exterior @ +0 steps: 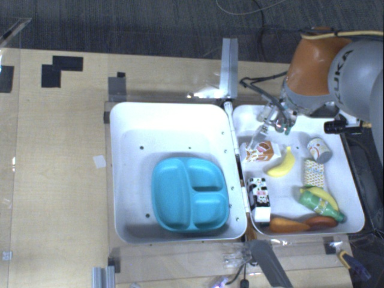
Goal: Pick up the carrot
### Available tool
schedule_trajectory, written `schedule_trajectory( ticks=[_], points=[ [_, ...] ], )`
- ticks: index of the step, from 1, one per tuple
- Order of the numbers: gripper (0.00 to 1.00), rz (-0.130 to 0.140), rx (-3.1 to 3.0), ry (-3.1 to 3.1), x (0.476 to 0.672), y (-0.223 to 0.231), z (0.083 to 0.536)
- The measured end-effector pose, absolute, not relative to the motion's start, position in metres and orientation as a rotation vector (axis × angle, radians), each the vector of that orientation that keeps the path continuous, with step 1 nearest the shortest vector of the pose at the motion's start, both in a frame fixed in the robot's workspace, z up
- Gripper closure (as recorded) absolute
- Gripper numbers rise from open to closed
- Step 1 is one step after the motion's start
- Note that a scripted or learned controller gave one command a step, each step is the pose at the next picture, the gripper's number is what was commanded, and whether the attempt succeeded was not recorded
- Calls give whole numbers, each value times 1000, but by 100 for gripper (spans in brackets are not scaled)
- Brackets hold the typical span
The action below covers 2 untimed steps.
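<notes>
At the left, the left bin (123, 161) holds a blue divided plate (191, 194), which lies well apart from the work and poses no obstruction.

In the right bin (354, 179), the carrot (287, 224) is found lying flat along the near wall, at the bottom edge of the view. It is crowded: a small cow-print carton (260, 200) touches or nearly touches its left end, a reddish sausage-like item (322, 222) lies at its right end, and a green bottle (321, 201) rests just above that. A banana (283, 164), a brown-and-white packet (260, 153), a patterned pouch (313, 173) and a small can (318, 149) occupy the middle and far part of the bin.

The gripper (277, 120) is positioned over the far end of the right bin, well apart from the carrot. Whether the jaws are spread or pressed together cannot be told; nothing is seen pinched between them.

Risks are judged as follows. A descent beside the near wall may be fouled by the wall itself. The carton or the sausage-like item may be caught in place of the carrot, or the carrot may roll away, being rounded and tapered. The packet and banana lie on the path and may be struck.

The bins are set on a pale wooden bench (54, 179); dark carpet (120, 11) with a loose cable (252, 5) is seen beyond.
</notes>
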<state>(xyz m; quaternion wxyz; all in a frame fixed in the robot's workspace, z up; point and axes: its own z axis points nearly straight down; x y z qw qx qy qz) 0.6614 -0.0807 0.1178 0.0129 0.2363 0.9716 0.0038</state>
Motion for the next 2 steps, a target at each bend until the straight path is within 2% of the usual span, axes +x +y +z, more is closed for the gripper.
schedule_trajectory(
  ticks=[1, 2],
  points=[
    [100, 22, 729, 3010, 666, -78, 132],
    [100, 6, 1291, 2855, 654, -25, 187]
  ],
)
